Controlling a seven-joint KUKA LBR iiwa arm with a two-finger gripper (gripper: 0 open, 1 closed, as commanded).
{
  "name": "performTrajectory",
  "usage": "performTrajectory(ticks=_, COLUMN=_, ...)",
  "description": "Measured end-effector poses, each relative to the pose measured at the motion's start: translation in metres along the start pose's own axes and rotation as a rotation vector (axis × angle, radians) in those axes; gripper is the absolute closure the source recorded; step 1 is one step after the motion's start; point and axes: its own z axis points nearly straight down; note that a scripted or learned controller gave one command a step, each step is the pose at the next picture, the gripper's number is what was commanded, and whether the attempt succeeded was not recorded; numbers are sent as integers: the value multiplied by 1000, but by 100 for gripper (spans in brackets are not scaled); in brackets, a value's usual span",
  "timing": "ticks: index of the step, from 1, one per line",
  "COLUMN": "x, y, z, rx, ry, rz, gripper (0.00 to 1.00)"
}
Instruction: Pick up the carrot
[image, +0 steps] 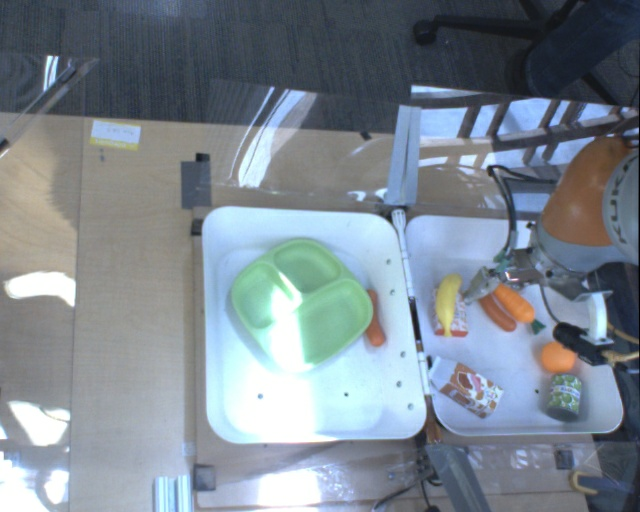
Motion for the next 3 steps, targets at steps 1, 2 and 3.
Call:
performTrajectory(ticks=1, x=0, y=3, z=-12, rx=-8, ry=-3, rz=-2, gripper=100)
performTrajectory(ticks=2, x=66, y=-43, z=-120, rx=-3, ry=0, rz=-95, gripper=100)
performTrajectory(ticks=3, x=143, y=-1, z=-130, rx=-3, ry=0, rz=-553, gripper=100)
